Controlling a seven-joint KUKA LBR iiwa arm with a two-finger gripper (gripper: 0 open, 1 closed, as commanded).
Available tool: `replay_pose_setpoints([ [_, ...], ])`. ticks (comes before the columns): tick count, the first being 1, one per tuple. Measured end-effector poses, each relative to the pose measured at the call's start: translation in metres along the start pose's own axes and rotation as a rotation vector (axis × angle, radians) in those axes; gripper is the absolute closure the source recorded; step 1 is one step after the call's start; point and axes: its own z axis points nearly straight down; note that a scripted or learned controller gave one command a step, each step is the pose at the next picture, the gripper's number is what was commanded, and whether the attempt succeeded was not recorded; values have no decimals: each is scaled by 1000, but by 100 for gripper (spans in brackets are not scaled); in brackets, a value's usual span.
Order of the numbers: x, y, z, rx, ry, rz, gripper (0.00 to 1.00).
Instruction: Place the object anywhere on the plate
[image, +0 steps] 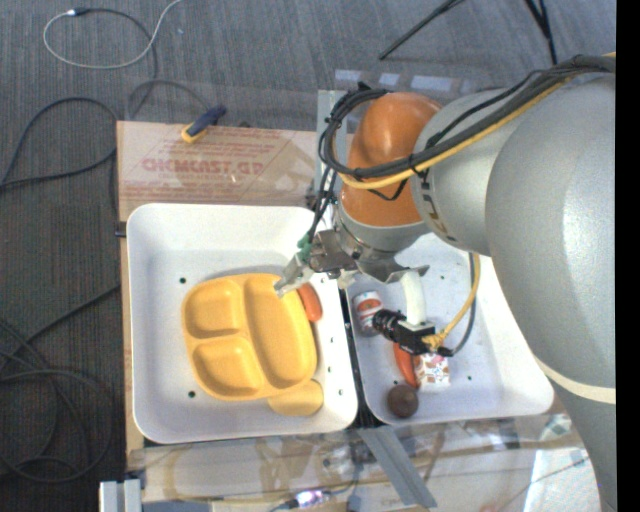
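Two white bins are sitting side by side on the bench. The left bin (160, 400) is holding a yellow compartmented plate (248, 345), with a yellow block (297, 399) touching the plate's near right corner. An orange-red object (312, 303) is lying at the plate's right edge, just below the gripper (300, 272), which is hovering over the plate's upper right corner; whether it is grasping anything cannot be told. The right bin (490, 395) is containing a small can (366, 311), a white cylinder (411, 296), an orange piece (404, 364), a patterned cube (433, 371) and a dark brown ball (402, 401).
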Motion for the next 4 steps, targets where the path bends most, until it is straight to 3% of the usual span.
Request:
replay_pose_setpoints([
  [4,0,0,0,0,0,0,0],
])
